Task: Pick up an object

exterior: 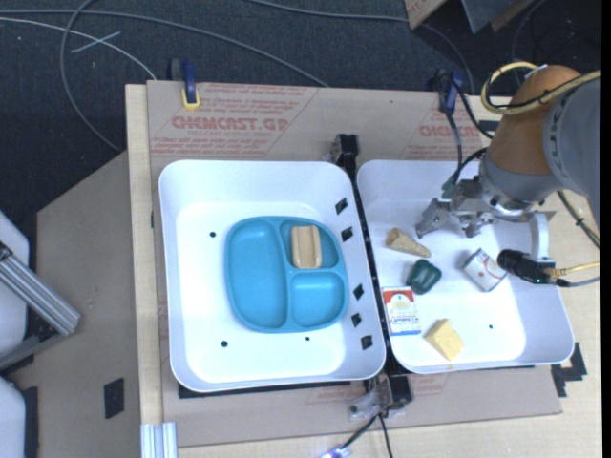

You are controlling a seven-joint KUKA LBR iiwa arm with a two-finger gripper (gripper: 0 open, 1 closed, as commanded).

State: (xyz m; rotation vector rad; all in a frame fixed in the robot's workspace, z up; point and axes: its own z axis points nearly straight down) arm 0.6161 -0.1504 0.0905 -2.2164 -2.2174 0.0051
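objects for the picking lie loose on the floor of the right bin (pixel 535 337), none of them lifted: a tan wedge (pixel 409 244) near the bin's left wall, a dark green lump (pixel 424 276) just below it, a red-and-white carton (pixel 402 312) against the left wall toward the near edge, a yellow block (pixel 444 339) by the near rim, and a small white-and-red item (pixel 483 268) toward the middle. the tool (pixel 456 214) hangs over the bin's far half, above and to the right of the tan wedge, with nothing visible between its prongs; they appear spread, though the slanted view leaves their height over the bin floor unclear. behind it the grey arm (pixel 573 132), with its orange band (pixel 527 122), reaches in across the bin's right rim. by this showing the task is at its opening stage: no grasp made, every piece at rest, the approach, closing and lift all left to do, the wedge seeming the nearest candidate. in the left bin (pixel 191 342) a blue divided tray (pixel 258 275) sits at the centre with a tan block (pixel 305 247) in its far right compartment, well apart from the tool. both bins rest side by side on a bench (pixel 143 256) topped with printed board, a blue clamp (pixel 191 89) at its far left edge.
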